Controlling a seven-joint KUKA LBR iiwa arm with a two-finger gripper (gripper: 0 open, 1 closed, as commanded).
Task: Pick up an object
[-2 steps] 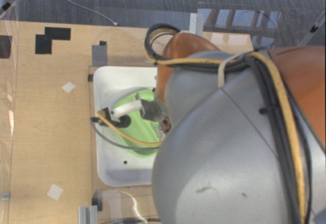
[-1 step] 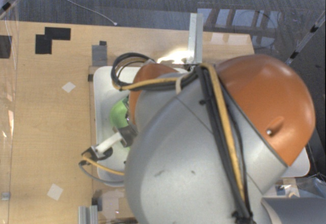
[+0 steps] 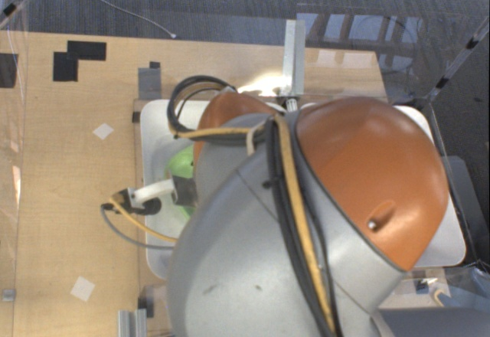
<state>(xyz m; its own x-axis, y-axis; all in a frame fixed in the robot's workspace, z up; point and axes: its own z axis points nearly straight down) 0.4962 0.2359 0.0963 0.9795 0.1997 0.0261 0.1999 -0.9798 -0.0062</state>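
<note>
The grey arm with its orange band [image 3: 367, 175] covers most of both white bins. A green object [image 3: 181, 163] lies in the left bin [image 3: 153, 129], partly hidden under the arm's wrist. The gripper itself is hidden below the arm's body, somewhere over the left bin near the green object.
A white fitting with yellow and grey cables [image 3: 142, 197] sticks out to the left of the wrist over the left bin's edge. A black cable loop [image 3: 191, 90] arches above the bin's far side. A metal post [image 3: 295, 56] stands behind the bins. The right bin's rim [image 3: 455, 236] shows at right.
</note>
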